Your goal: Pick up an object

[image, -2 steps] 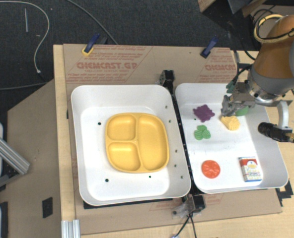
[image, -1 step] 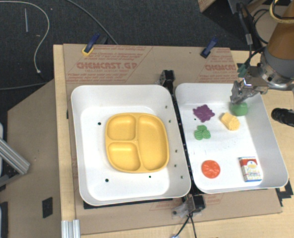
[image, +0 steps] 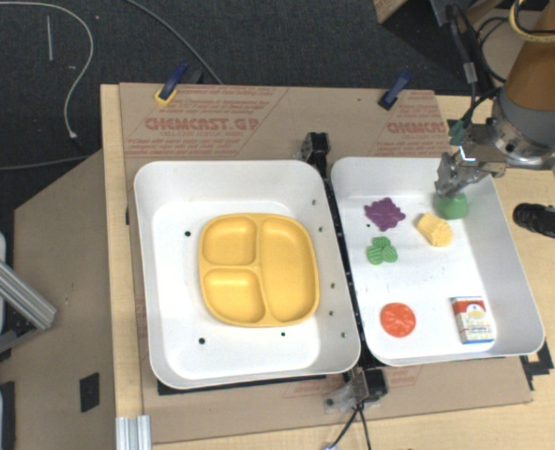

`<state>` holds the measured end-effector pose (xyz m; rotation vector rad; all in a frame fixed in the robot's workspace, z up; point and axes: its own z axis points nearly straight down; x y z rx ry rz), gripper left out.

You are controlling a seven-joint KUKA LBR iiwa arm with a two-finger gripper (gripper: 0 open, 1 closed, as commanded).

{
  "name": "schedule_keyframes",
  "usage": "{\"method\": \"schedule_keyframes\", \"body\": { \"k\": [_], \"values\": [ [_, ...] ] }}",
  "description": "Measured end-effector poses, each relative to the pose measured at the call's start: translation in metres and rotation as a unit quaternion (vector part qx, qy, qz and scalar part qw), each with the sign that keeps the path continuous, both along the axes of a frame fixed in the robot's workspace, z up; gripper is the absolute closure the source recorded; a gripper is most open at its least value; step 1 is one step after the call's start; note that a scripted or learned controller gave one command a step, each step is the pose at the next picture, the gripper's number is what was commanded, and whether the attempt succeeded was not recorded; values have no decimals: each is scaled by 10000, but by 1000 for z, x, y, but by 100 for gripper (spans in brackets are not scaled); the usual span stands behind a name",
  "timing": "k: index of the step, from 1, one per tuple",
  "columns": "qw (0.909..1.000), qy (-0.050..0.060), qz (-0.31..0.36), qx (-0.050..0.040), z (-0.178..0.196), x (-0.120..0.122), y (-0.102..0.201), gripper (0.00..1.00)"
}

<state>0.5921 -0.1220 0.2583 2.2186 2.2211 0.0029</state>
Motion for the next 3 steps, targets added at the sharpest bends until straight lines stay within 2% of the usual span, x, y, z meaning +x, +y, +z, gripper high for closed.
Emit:
{"method": "schedule_keyframes", "body": {
  "k": [2,3],
  "values": [
    [10000,6,25,9,-16,31,114,100],
    [10000,2,22,9,-10,40,170,100]
  ]
}}
